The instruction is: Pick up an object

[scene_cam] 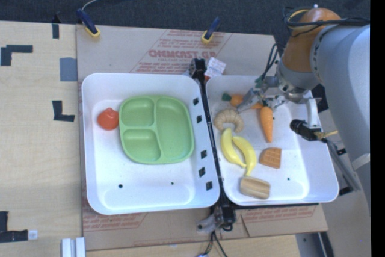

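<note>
A: The arm is reaching in from the right, and the gripper (260,99) is hanging low over the right bin (313,180), near its far edge, right above the toy food.

B: Is it holding anything?

A: I'm seeing thin metal fingers (248,100) splayed out toward the left, and nothing is sitting between them. How wide they're standing, I can't tell from this angle.

B: So what's it going for?

A: My guess is the carrot (266,121), lying just beside and below the fingertips, tip pointing toward the near side. A small orange piece (236,99) is also lying close by.

B: Advice for the grab?

A: I'd be lining the jaws across the carrot's thick end, not along it, and coming straight down. The tapered body is looking likely to slip out otherwise.

B: And the rest of that bin?

A: A croissant (230,119) is lying left of the carrot, a banana (238,150) just below it, a waffle piece (271,157) beside that, and a bread roll (255,188) nearest us.

B: The left bin (102,189)?

A: It's holding a green divided plate (156,129), with a red tomato (108,119) touching the plate's left rim.
</note>
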`<state>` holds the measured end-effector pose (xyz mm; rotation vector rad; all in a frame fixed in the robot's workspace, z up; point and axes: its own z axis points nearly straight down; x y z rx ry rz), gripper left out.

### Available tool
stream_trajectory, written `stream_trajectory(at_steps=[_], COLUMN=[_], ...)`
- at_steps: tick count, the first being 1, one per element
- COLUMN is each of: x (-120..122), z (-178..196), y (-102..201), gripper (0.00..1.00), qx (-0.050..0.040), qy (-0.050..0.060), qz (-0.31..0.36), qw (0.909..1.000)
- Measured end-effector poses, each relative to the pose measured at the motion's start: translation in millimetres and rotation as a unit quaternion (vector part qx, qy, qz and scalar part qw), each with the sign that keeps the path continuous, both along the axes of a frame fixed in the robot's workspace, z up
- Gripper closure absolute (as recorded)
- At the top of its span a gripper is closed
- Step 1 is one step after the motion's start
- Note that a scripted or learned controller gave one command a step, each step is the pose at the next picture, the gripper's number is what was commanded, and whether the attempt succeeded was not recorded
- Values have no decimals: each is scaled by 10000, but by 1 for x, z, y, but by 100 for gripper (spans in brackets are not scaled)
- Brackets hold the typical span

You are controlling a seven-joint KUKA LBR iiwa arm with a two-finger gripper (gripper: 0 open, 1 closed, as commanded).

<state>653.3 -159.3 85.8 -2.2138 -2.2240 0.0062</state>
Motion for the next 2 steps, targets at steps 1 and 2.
stream_trajectory(at_steps=[1, 2], x=[-28, -35], z=[34, 1], y=[-5, 5], gripper=[0, 0], qx=[-6, -13], qy=[-25, -39], qz=[-18, -20], qw=[10000, 10000])
